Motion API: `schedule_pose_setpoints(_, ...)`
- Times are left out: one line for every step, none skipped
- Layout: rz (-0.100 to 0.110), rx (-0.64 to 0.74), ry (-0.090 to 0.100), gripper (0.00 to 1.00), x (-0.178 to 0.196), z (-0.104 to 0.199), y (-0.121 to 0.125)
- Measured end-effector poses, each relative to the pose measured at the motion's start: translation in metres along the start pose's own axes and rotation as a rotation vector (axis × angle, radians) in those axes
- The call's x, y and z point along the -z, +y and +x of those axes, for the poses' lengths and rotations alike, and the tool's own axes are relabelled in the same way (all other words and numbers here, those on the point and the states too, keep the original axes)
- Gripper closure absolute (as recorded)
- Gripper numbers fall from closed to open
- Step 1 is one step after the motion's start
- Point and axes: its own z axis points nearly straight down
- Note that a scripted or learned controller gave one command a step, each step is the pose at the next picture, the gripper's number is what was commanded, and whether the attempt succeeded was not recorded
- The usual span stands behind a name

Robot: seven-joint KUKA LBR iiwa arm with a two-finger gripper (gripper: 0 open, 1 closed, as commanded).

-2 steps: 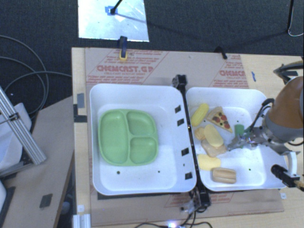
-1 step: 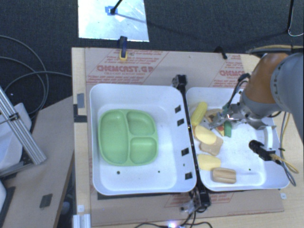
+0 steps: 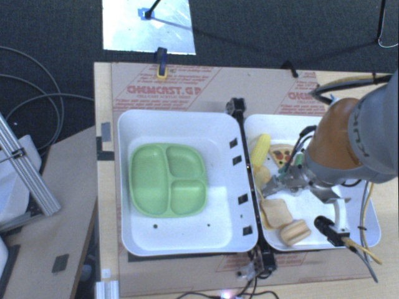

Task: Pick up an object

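Observation:
The right bin (image 3: 293, 122) holds several toy foods. A yellow corn cob (image 3: 260, 149) lies by its left wall, with a pizza slice (image 3: 281, 155) beside it. A tan toast slice (image 3: 277, 212) and a bread roll (image 3: 294, 232) lie near the front. A small pale piece (image 3: 263, 175) sits by the left wall. My gripper (image 3: 270, 189) reaches in from the right and is low over the bin's left side, between the pale piece and the toast. The arm hides the bin's middle.
The left bin (image 3: 181, 122) holds a green divided plate (image 3: 167, 179). A black divider (image 3: 247, 179) runs between the two bins, close to my gripper's left. Cardboard lies under both bins.

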Motion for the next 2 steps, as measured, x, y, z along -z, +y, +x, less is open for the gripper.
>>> schedule_pose_setpoints(-0.005,-0.003,-0.002,0.0,0.001,-0.004,-0.039)
schedule_pose_setpoints(-0.004,0.002,-0.002,0.0,0.0,0.003,-0.003)
